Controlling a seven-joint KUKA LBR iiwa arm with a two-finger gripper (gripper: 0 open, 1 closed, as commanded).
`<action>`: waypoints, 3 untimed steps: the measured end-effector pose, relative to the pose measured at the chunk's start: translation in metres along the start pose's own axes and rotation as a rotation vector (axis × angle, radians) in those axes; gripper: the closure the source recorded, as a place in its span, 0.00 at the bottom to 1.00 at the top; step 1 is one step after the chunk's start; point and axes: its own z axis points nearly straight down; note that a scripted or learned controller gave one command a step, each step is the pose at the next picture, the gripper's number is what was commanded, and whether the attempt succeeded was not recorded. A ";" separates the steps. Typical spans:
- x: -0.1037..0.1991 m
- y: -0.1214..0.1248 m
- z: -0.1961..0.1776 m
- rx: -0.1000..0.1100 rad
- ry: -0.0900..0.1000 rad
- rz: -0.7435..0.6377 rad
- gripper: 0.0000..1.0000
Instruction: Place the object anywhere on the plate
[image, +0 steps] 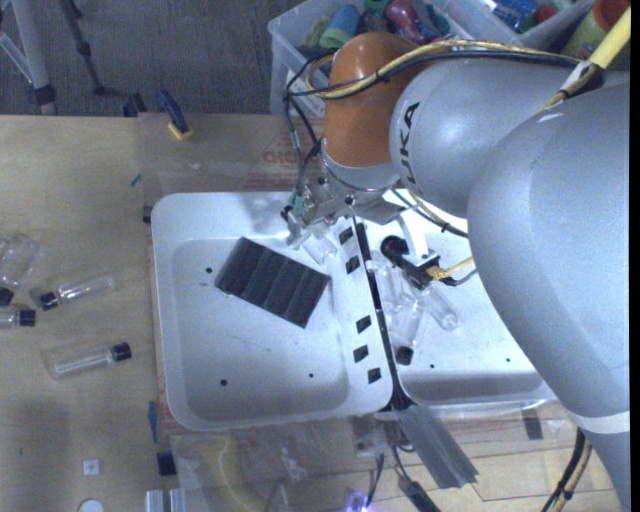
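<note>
A dark ribbed rectangular plate (272, 281) lies flat in the left white bin (200, 380), tilted down toward the right. My gripper (308, 228) hangs over that bin's upper right part, just above and to the right of the plate's far corner. Something pale and translucent (322, 248) sits right under the gripper's tip, blurred, and I cannot tell whether it is held. Several clear vials with black caps (415, 310) lie in the right bin (470, 375), partly hidden by the arm.
The grey arm with its orange band (365, 85) covers the right bin's far side. Loose clear vials (90, 355) lie on the wooden bench left of the bins. A crate of coloured items (330, 30) stands behind.
</note>
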 end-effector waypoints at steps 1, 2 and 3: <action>0.063 0.027 0.008 -0.007 -0.003 -0.632 1.00; 0.098 0.032 -0.030 -0.009 -0.005 -1.008 1.00; 0.097 0.035 -0.034 -0.009 -0.008 -1.535 1.00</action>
